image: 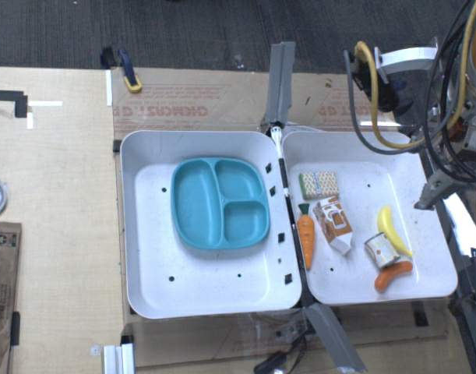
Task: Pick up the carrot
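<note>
Nearest the lower edge of the frame, the right bin [424, 291] holds a reddish sausage-shaped piece [393, 276] at its lower right, with a small can [379, 249] just above it and a banana [393, 228] leaning against the can. A little further up and toward the centre of the frame lies the carrot [306, 238], orange with its green top pointing toward the top of the frame, stretched along the bin's left wall and close against it. Just beside it on the right sits a small brown and white carton [333, 223], and above that a flat packet of crackers [319, 183]. In the left bin [144, 287] a teal divided plate [220, 202] lies alone.

The step in hand looks like the approach, not yet begun over the target. To do it well, the claw should come down over the carrot's middle with its fingers straddling the narrow width, one finger slipping between carrot and bin wall, the other between carrot and carton. Both gaps look tight, so a careful descent matters; a skewed one could catch the wall or nudge the carton.

At the far right edge of the frame, mid-height, the claw [431, 195] hangs above the right bin's rim, well apart from the carrot. Whether it is open or closed I cannot tell, and nothing is visibly in it.
</note>
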Action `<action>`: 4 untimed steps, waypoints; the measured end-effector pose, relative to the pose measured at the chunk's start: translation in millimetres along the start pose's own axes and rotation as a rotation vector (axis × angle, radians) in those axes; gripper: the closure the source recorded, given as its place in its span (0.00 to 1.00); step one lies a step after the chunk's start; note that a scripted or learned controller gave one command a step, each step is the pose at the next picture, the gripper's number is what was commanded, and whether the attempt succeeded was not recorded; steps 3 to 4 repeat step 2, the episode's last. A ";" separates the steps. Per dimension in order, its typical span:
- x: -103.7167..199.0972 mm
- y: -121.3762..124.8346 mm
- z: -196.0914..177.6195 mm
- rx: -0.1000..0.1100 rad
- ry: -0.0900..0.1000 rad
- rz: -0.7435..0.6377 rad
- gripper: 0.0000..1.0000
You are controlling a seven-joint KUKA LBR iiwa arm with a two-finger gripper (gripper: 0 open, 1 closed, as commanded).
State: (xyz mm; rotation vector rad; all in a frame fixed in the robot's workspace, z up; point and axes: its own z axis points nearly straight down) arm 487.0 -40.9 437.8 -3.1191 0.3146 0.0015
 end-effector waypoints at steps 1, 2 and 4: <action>0.4 14.7 -3.1 0.000 -0.001 0.194 0.00; 3.2 20.4 -3.2 0.001 0.000 0.000 0.00; 3.2 20.4 -3.2 0.001 0.000 0.000 0.00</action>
